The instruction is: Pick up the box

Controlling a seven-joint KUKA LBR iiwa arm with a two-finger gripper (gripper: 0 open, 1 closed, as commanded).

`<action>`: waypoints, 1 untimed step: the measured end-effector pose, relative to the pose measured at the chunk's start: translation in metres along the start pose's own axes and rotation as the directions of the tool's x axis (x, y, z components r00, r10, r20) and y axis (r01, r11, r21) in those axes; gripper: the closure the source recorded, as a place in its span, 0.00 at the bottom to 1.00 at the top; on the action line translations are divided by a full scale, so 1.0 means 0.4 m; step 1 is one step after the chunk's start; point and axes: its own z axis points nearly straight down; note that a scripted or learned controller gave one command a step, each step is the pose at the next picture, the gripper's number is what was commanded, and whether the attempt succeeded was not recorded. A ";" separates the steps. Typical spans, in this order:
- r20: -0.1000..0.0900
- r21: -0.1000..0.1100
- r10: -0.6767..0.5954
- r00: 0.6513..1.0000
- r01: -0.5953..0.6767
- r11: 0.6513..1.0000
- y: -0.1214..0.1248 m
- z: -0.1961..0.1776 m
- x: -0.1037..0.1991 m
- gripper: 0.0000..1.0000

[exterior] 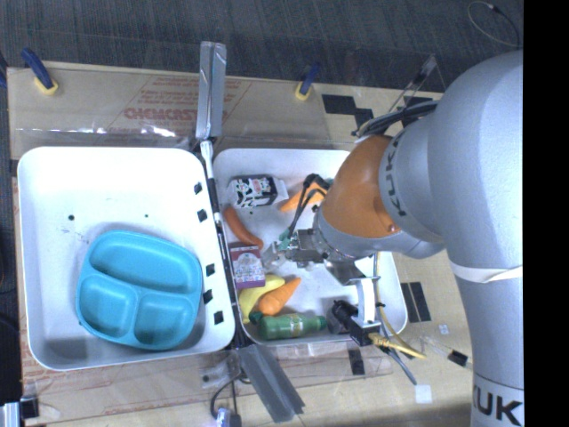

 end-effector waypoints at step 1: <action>-0.008 0.016 0.302 0.953 -0.302 0.953 0.149 0.009 0.000 0.00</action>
